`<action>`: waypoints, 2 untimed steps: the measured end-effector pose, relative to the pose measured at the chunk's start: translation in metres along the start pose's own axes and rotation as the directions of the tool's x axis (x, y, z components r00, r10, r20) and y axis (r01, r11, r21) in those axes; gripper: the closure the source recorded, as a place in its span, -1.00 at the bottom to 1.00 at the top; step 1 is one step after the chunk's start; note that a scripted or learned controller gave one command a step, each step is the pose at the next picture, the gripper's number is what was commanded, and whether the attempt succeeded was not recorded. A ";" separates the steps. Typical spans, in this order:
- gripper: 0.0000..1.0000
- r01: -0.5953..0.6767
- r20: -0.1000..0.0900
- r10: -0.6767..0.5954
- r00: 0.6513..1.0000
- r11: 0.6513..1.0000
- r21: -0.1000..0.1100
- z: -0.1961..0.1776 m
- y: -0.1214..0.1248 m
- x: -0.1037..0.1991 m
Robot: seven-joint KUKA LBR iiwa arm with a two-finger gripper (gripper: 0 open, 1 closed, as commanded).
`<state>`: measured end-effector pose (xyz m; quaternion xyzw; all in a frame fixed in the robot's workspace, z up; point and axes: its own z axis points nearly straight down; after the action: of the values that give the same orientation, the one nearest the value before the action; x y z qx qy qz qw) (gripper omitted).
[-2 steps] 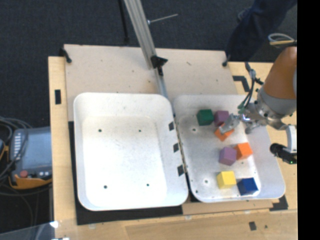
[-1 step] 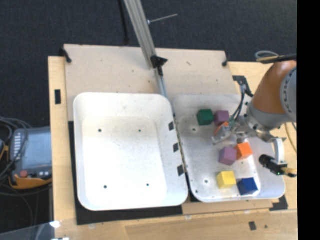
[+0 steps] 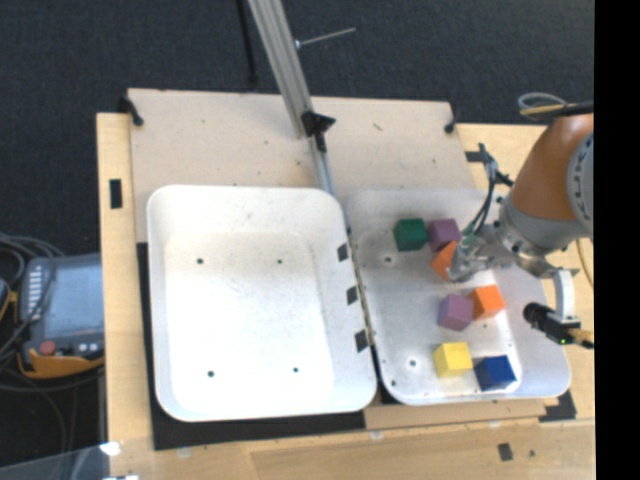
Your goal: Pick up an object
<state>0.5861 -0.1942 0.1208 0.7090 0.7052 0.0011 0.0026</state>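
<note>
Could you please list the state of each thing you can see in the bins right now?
green block: resting in right bin
purple block: beside green block
orange block: at gripper
second purple block: touching second orange block
yellow block: beside blue block

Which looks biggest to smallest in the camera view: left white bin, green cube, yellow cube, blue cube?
1. The left white plastic bin, by far.
2-4. The green cube, yellow cube and blue cube look about alike; I would not rank them.

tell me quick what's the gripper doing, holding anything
Gripper: down in the right bin at an orange block; whether it grips it cannot be told.
</note>
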 end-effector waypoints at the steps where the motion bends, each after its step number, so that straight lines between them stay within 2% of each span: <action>1: 1.00 0.002 0.001 -0.002 1.000 1.000 -0.001 -0.057 0.007 -0.010; 2: 1.00 0.003 0.001 -0.003 1.000 1.000 -0.001 -0.102 0.006 -0.016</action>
<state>0.5914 -0.2101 0.2229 0.7080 0.7062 0.0011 0.0032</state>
